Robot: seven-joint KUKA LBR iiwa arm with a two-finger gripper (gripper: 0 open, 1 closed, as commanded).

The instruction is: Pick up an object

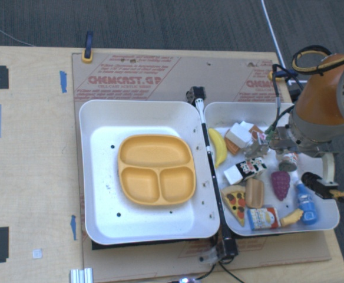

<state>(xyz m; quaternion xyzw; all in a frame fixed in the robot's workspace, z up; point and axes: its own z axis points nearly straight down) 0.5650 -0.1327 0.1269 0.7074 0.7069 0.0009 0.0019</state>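
Toys in right bin [331, 220], tray [156, 170] in left bin [95, 175]

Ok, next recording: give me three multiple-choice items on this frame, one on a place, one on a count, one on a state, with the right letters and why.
1. Where does the banana lie?
A. In the right bin, by its left wall
B. On the yellow tray
C. On the wooden bench outside the bins

2. How many compartments does the yellow tray have?
A. Two
B. Three
C. Five

3. How does the yellow tray sit?
A. Flat in the left bin, hollows up
B. Turned upside down
C. Leaning on the bin wall

Answers:
1. A, the banana rests beside the divide between the bins, on the right bin's side.
2. B, one wide hollow above two smaller ones.
3. A, the tray lies level on the left bin's floor with its hollows facing the camera.
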